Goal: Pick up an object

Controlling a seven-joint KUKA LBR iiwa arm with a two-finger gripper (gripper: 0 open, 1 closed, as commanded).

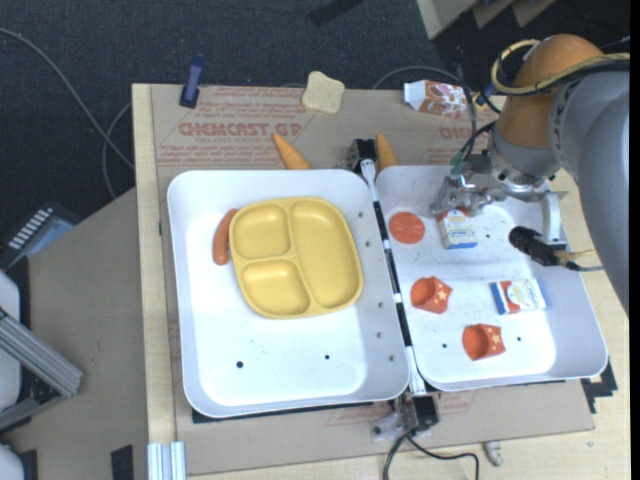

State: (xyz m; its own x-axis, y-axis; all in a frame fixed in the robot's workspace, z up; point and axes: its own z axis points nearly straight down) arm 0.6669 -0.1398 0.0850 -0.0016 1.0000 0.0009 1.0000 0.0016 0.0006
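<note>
The grey arm (590, 118) reaches in from the right, its orange band (535, 83) above the wrist, and bends down over the far edge of the right bin (560, 363). The hand (462, 200) points downward just above a small white carton (459, 230) lying near that far edge; whether it is open or closed cannot be told.

In the right bin also lie a red disc (406, 228) near the far left corner, a red block (431, 294) by the left wall, another red block (484, 341) toward the near edge, and a blue-and-white carton (516, 295) toward the right.

The left bin (210, 368) holds a yellow divided plate (296, 256) with an orange sausage (220, 238) touching its left side.
</note>
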